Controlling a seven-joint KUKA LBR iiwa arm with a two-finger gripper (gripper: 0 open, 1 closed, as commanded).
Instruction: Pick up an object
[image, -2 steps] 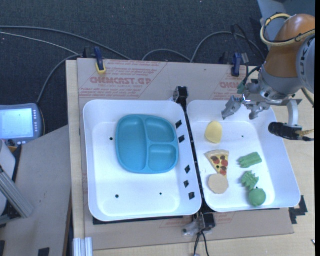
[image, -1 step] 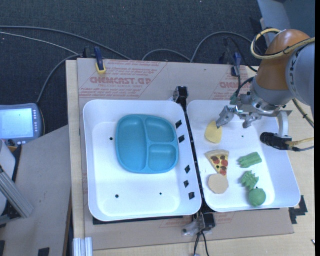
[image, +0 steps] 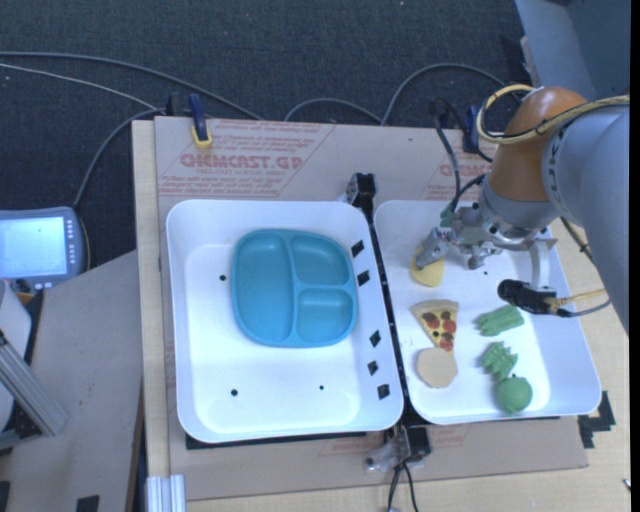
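over the right-hand bin (image: 570, 372) the gripper (image: 452, 250) hangs low beside a yellow cheese-like wedge (image: 428, 270), placed as if to close on it, though whether its jaws are open or shut cannot be told from this slant. the wedge lies near the bin's inner wall, apart from the pizza slice (image: 438, 323), tan cookie (image: 436, 368) and green toys (image: 500, 320), likely leaving room for a clean approach. the blue divided tray (image: 294, 287) sits alone in the left bin (image: 195, 330), well clear.
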